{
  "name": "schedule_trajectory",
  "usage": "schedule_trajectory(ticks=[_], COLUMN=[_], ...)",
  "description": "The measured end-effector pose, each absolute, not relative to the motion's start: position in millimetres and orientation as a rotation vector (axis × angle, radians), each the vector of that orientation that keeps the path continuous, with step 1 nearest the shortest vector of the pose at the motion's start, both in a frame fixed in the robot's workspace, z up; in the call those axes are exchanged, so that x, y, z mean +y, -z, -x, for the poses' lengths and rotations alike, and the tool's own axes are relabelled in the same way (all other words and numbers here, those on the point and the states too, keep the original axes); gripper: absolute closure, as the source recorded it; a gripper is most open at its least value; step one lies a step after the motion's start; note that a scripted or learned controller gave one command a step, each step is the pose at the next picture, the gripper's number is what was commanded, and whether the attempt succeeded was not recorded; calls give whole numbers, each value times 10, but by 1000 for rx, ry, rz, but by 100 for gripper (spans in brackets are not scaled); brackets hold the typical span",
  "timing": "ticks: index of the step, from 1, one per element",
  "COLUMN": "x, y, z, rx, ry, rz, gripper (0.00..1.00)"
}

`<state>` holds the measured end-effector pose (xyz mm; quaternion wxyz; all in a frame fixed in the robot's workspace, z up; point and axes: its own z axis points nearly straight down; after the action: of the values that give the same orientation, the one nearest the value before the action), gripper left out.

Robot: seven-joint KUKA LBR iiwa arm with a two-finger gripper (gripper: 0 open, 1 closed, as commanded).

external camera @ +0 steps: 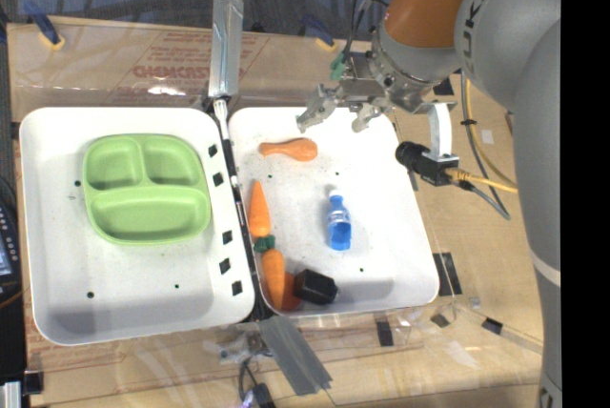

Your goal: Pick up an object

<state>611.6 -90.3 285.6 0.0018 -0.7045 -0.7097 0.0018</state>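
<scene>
**Camera view: two bins, claw spread over the right one**

Camera view looks down on a tabletop (477, 339) carrying two shallow white bins side by side. The left bin (57, 301) holds a green divided plate (146, 187), lying flat toward the bin's 12 o'clock half.

The right bin (400, 234) holds five things. An orange drumstick-shaped toy (290, 149) lies near its 12 o'clock edge. A blue bottle (337, 223) lies at about the middle of the bin. A carrot (259, 211) lies along the 9 o'clock wall, and a second carrot (274, 276) lies just beyond it toward 6 o'clock. A black object (315, 287) sits touching that second carrot near the 6 o'clock edge.

The grey arm (496, 25) reaches in from 3 o'clock. Its claw (337, 114) hangs above the right bin's 12 o'clock rim, fingers (312, 116) spread apart with nothing between them. The drumstick toy lies at the claw's 7 o'clock, near but apart from it.
</scene>
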Motion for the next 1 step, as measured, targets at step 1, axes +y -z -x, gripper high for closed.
schedule_trajectory(ticks=[1], x=[-1434], y=[-1445], z=[-5853], rx=[-2127], ry=[-11], rz=[2302], gripper=[0])
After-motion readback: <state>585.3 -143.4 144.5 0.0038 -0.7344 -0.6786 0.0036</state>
